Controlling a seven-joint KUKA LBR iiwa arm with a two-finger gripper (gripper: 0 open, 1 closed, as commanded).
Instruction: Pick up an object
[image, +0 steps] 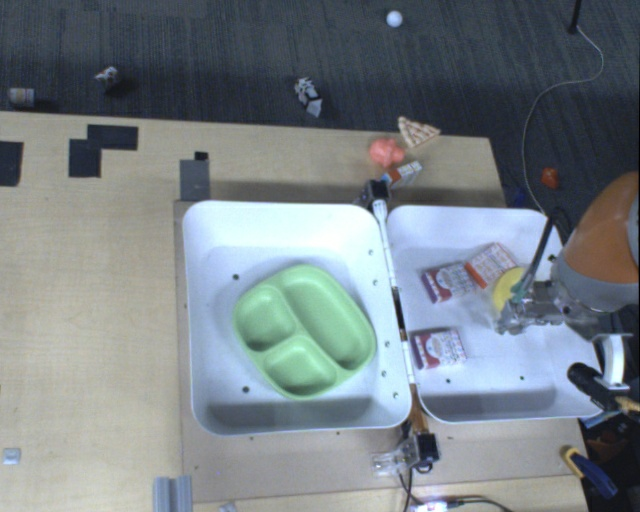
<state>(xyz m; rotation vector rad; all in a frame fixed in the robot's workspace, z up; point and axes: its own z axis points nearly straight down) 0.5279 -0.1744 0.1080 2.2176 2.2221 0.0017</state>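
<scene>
The right bin holds a small yellow object, three red-and-white packets, and my gripper. My gripper hangs low over the bin's right half, just below and right of the yellow object and touching or nearly touching it. The grey wrist and the orange band hide whatever lies under them at the bin's right edge. Nothing can be seen lifted off the bin floor.
A green divided plate lies in the left bin. Behind the bins on the bench are a pink lump, a patterned wedge and a small tube. Cables run past the right bin.
</scene>
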